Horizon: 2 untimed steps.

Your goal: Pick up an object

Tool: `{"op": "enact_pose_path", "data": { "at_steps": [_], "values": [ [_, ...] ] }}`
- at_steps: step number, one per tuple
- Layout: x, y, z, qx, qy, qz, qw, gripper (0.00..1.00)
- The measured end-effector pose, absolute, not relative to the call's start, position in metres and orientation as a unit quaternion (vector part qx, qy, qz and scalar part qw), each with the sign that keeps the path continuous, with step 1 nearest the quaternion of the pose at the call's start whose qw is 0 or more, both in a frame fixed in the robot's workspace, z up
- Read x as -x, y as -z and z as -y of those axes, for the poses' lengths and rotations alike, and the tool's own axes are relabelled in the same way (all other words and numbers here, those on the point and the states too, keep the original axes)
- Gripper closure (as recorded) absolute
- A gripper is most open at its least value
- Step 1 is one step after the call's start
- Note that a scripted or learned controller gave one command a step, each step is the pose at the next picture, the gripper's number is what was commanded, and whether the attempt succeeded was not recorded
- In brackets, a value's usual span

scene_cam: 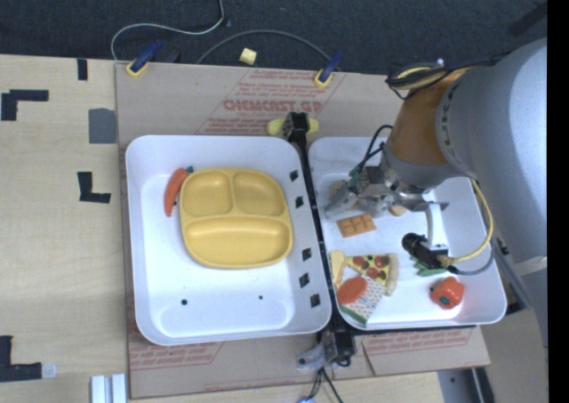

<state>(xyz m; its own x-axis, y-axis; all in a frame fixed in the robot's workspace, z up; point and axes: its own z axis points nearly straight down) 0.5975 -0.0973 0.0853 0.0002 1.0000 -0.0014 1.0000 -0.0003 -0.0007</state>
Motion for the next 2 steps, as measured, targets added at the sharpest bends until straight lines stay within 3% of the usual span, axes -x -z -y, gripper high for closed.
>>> {"op": "enact_pose_path", "data": {
  "at_steps": [1, 2],
  "values": [
    [-0.629, -0.085, 0.11, -0.706, -0.0006, -0.708, 0.0, 0.0],
    [-0.628, -0.095, 0.109, -0.706, -0.0004, -0.708, 0.0, 1.0]
  ]
}}
